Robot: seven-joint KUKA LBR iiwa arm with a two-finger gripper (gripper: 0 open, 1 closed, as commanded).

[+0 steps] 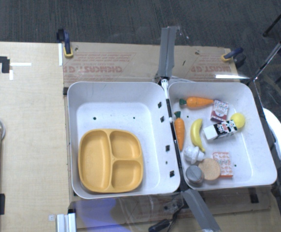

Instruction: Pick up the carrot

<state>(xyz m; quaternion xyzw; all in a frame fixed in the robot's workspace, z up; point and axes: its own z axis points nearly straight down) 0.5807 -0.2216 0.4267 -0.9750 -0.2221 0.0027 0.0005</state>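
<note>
Two carrots lie in the right bin [256, 175]. One carrot [198, 101] rests crosswise near the bin's far wall, its green top pointing left. The other carrot [179, 131] lies lengthwise along the bin's left wall, green top toward the far side and tip toward the near side. It sits just left of a banana [197, 134].
The right bin also holds a lemon [237, 121], a small milk carton [221, 129], two red-and-white packets [219, 111] [223, 164], a garlic bulb [193, 153], a can [195, 175] and a round brown biscuit [210, 168]. A yellow divided plate [111, 159] lies in the left bin [82, 100].
</note>
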